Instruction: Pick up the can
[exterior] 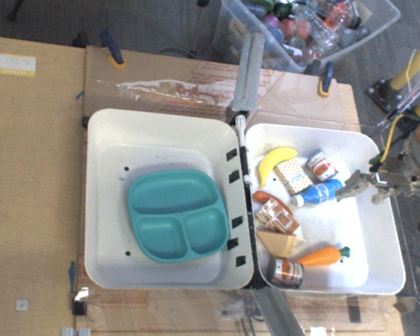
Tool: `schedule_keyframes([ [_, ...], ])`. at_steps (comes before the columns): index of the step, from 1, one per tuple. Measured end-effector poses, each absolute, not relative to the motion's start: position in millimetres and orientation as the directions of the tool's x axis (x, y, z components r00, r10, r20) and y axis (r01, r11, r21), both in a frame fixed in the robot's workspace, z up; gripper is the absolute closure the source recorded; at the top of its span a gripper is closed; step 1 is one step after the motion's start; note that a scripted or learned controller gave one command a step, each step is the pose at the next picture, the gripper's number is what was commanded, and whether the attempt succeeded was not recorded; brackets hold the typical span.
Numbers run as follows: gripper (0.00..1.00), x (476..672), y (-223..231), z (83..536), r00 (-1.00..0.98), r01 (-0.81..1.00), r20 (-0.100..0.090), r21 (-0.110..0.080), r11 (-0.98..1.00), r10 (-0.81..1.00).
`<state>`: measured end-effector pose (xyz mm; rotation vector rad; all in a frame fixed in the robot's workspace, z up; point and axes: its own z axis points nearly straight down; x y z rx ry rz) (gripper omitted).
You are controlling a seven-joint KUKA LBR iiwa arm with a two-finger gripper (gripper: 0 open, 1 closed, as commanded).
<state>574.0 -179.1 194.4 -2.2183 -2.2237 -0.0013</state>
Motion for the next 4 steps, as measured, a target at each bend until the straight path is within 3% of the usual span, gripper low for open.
schedule_keyframes([
  [1, 0.00, 641.3, -166.8, 97.8, -0.141, 0.990, -0.007, 0.022, 0.141, 0.990],
  [2, 0.00, 593.8, -101.1, 91.1, -0.191, 0.981, -0.004, 0.013, 0.191, 0.982],
  [3, 1.00, 594.5, -104.7, 102.1, -0.186, 0.982, -0.008, 0.016, 0.186, 0.983],
  [4, 1.00, 571.0, -41.4, 199.0, -0.109, 0.994, 0.000, 0.002, 0.109, 0.994],
])
